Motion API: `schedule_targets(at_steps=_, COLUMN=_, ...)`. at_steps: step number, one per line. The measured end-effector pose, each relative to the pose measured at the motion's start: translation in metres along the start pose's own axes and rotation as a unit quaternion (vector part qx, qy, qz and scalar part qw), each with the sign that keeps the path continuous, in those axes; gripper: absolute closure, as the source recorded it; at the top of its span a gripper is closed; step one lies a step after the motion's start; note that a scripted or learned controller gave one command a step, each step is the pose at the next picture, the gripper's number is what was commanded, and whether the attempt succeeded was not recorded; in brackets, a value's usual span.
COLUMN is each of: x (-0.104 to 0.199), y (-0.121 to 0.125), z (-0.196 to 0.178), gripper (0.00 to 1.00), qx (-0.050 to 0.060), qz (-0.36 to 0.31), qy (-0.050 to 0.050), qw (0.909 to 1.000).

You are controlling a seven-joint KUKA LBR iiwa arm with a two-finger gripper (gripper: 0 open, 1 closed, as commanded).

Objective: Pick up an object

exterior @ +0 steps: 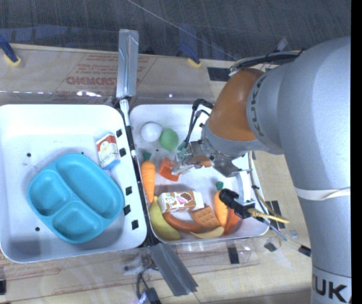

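My gripper [182,163] is down inside the right bin [168,110], near its middle, right beside a small red-orange piece [167,171]. Whether it touches that piece is unclear. A carrot [148,180] lies just left of it along the bin's left wall. Behind it sit a white ball [151,132] and a green ball [169,138]. At the front of the bin are a printed snack box [181,201], a banana [158,225], a red sausage [179,222], a brown waffle [205,217] and an orange item [221,209].
The left bin [16,138] holds a blue divided tray [73,198] and a small red-and-white carton [107,151] by its right wall. The arm's grey body and orange band cover the right bin's right side.
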State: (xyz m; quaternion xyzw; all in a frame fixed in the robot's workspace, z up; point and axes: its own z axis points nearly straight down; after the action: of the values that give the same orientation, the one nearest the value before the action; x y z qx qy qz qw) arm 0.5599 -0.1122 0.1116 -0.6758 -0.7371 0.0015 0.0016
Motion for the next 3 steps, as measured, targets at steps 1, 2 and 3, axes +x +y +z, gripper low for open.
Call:
schedule_targets(at_steps=1, x=0.000, y=0.000, z=0.000, gripper=0.00, qx=0.000, qz=0.000, qy=0.000, qw=1.0000)
schedule_targets(at_steps=2, x=-0.002, y=0.066, z=-0.037, gripper=0.00, qx=-0.003, qz=-0.101, qy=-0.001, qw=0.9948)
schedule_targets(at_steps=3, x=-0.077, y=-0.016, z=-0.046, gripper=0.00, qx=-0.001, qz=-0.155, qy=-0.001, qw=0.9879)
